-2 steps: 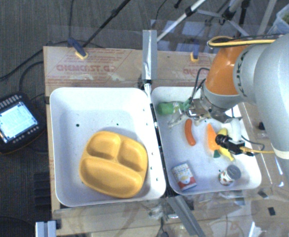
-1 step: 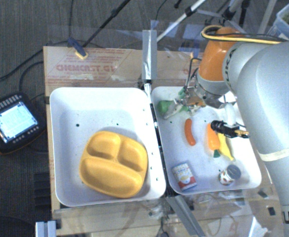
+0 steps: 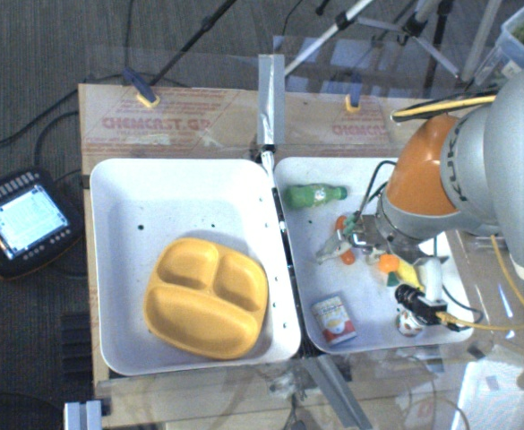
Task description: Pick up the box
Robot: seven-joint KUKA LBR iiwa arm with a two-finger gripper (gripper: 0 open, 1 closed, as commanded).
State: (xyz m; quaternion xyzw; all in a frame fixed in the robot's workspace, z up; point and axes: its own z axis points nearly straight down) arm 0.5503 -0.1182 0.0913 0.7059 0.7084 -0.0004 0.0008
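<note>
Our pincer (image 3: 356,237) hangs over the right bin (image 3: 315,330); whether it's open we cannot tell. From it, the box (image 3: 333,319) lies toward the bin's near edge, its long axis running slantwise.

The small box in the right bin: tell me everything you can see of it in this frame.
The small white and red box looks like a printed cardboard carton, white on its upper part with a red band at its lower end. It lies flat on the floor of the right white bin, near the bin's front edge, turned slightly askew. Nothing touches it; the gripper is farther back, among small orange items. Its print is too small to read.
</note>
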